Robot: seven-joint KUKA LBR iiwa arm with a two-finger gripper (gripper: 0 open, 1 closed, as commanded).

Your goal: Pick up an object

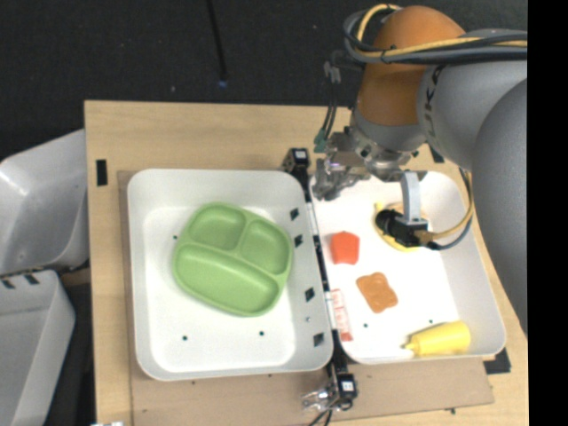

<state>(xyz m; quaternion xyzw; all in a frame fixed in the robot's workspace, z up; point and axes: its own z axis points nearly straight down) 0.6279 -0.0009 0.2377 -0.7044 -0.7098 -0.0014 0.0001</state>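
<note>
On your left, the left bin (151, 344) held a green divided plate (232, 257), lying flat near the middle, its three compartments facing up. Moving right across the divider, the right bin (461, 273) carried three loose pieces: an orange-red block (345, 247) near the divider, a brown toast-like piece (377, 292) just below and to the right of it, and a yellow bottle-shaped item (437, 338) lying on its side against the front wall. None of them touched another.

Above the far left corner of that bin you had the gripper (335, 180), hanging under the orange wrist band (404, 65), well apart from all three pieces. How the jaws stood could not be told from this slant; nothing showed between them.
</note>
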